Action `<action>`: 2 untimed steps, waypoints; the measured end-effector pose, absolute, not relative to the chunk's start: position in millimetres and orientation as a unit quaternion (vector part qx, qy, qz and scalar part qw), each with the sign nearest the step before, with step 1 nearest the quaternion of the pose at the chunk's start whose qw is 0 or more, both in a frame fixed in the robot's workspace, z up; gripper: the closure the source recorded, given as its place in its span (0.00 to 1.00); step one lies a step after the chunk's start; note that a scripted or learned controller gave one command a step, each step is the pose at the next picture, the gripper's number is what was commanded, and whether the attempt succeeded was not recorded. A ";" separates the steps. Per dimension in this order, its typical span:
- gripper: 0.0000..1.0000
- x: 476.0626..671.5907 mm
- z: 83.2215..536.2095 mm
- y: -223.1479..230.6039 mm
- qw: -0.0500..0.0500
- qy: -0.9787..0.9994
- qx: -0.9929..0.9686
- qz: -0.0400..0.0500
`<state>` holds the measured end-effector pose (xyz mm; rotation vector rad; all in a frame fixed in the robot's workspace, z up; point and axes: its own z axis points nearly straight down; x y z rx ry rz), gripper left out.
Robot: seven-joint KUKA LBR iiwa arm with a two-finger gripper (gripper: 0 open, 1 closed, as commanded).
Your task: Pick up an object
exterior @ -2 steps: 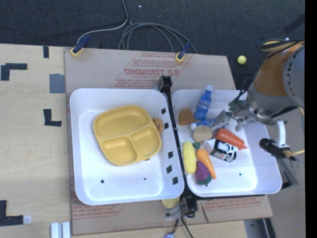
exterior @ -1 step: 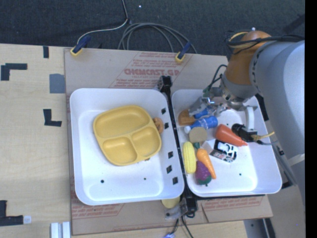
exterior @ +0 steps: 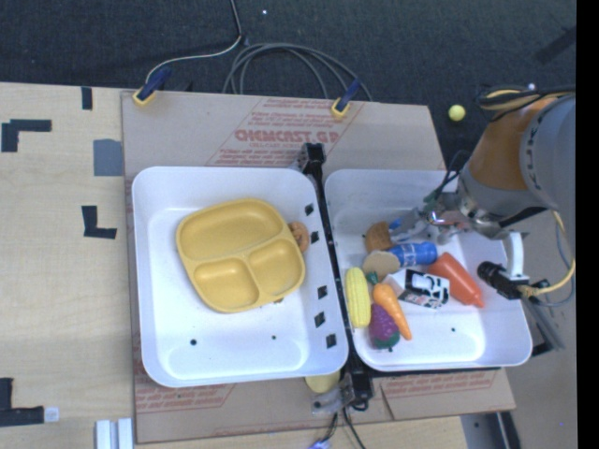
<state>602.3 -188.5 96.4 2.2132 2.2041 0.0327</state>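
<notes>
The gripper (exterior: 432, 215) hangs low over the right bin (exterior: 496, 349), reaching for the blue bottle (exterior: 413, 253). I cannot tell how the jaws stand. Next, it likely needs closing squarely around one toy.

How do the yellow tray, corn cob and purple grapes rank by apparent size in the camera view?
Largest to smallest:
1. yellow tray
2. corn cob
3. purple grapes, partly covered by a carrot, so its full extent is unsure.

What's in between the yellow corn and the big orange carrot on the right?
In the camera view, a small carrot and a black-and-white carton lie between the corn and the big carrot.
</notes>
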 end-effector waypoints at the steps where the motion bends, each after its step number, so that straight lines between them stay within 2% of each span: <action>1: 0.00 629.9 94.9 -124.8 0.011 0.708 0.706 0.005; 2: 1.00 632.5 108.3 -120.4 0.008 0.708 0.706 0.012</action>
